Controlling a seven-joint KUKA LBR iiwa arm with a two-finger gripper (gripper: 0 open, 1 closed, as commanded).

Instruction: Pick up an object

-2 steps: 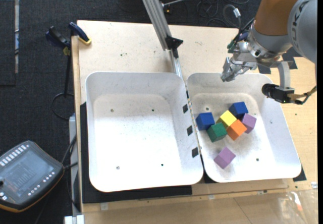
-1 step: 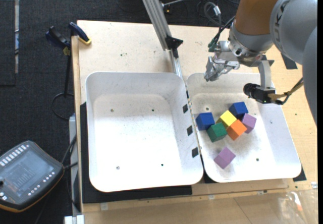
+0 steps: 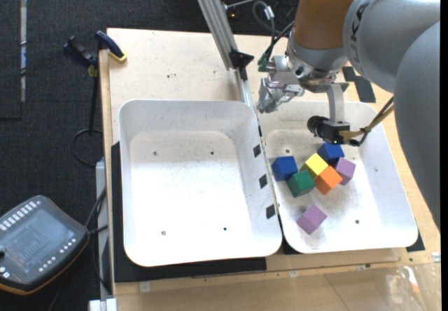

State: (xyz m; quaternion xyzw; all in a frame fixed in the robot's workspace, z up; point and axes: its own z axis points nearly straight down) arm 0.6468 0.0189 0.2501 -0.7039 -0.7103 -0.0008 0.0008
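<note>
Coloured blocks (image 3: 316,175) were clustered well below and right of the gripper (image 3: 269,101); whether its jaws were open could not be told.

Below the metal tool (image 3: 269,101), smooth matt white plastic bins (image 3: 189,120) are seen on a speckled, wood-like desk (image 3: 175,64).

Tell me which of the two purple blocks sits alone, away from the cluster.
The lone purple block, at the near side of the right bin. The other purple block touches the orange block at the cluster's right edge.
</note>
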